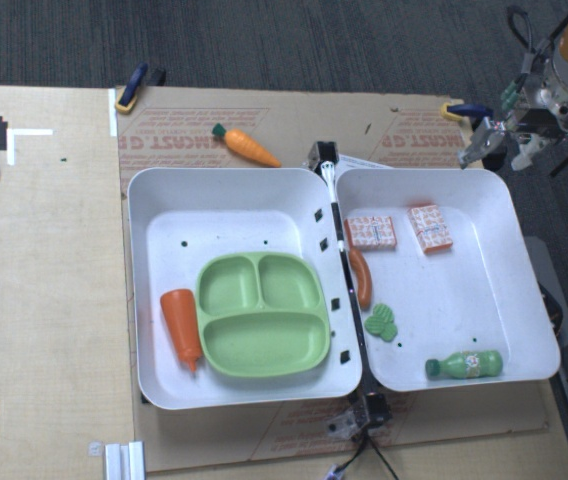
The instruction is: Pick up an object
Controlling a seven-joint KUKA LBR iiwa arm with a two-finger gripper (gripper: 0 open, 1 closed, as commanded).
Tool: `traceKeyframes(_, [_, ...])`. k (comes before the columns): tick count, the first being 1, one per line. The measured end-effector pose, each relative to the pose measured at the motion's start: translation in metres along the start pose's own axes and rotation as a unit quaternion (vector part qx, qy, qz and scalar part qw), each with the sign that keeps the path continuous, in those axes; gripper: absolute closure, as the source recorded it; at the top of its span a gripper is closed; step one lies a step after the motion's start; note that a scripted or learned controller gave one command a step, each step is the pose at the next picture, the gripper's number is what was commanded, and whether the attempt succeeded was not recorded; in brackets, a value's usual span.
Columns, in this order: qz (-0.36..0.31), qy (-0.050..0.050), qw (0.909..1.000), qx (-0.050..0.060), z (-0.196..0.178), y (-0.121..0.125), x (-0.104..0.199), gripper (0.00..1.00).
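Tabletop: left bin point(154, 208) has green tray point(262, 313), orange bottle point(181, 328); right bin point(504, 268) has two boxes, sausage point(362, 277), green bottle point(464, 365). Claw point(499, 148) spread, holding nothing.

Robot lab: taped cardboard bench point(194, 133), two white bins point(144, 268) w/ toy food, clamps.

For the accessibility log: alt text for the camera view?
Two white bins sit side by side: the left bin holds a green divided plate and an orange bottle, the right bin small food items, while the gripper hovers above its far right corner.
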State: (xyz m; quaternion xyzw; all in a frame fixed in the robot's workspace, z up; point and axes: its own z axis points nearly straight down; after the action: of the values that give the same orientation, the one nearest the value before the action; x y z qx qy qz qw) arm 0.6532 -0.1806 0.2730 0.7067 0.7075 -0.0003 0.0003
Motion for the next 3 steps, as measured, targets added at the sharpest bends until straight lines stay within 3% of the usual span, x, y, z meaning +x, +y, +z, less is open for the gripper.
traceKeyframes(1, [0.042, 0.000, 0.9991, 0.001, 0.091, 0.006, 0.064, 0.00])
traceKeyframes(2, [0.000, 0.000, 1.0000, -0.001, 0.170, -0.029, 0.050, 0.00])
traceKeyframes(3, [0.001, -0.001, 1.0000, -0.002, 0.159, -0.029, 0.049, 1.00])
